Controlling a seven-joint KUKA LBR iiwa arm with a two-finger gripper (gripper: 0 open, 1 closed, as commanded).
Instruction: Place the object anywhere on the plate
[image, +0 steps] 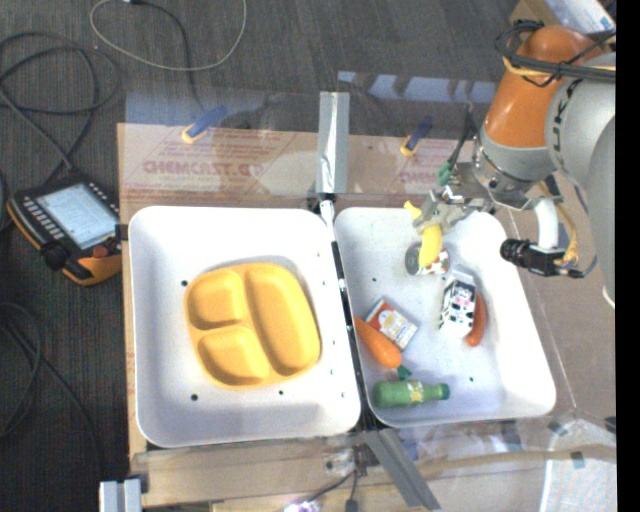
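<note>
**Gripper over the right bin, yellow plate waiting in the left**

Two shallow white bins sit side by side across the middle of the frame. The left bin (150, 400) holds a yellow plastic plate with three compartments (255, 323), lying roughly at its centre and tilted a little against the bin's edges.

The right bin (520, 385) carries the loose items. At its upper middle lies a yellow banana-shaped toy (431, 243), with a small grey round piece (415, 262) touching its lower left end. Lower and to the right stands a small white carton with black cow patches (458, 305), and just beside it on the right — close enough to touch — lies a reddish-orange sausage-shaped toy (477, 320). Toward the bin's lower left sit an orange plastic carrot (379, 343), a small red and yellow packet (391, 323) just above it, and a green bottle on its side (411, 392) near the bottom rim.

The grey arm with its orange band (535, 70) enters from the upper right. Its gripper (443, 203) hangs at the upper part of the right bin, directly above the banana toy; whether the claw is spread or pinching anything cannot be told from here.

A black and orange handheld pendant (68, 225) lies on the dark floor at the left edge.
</note>
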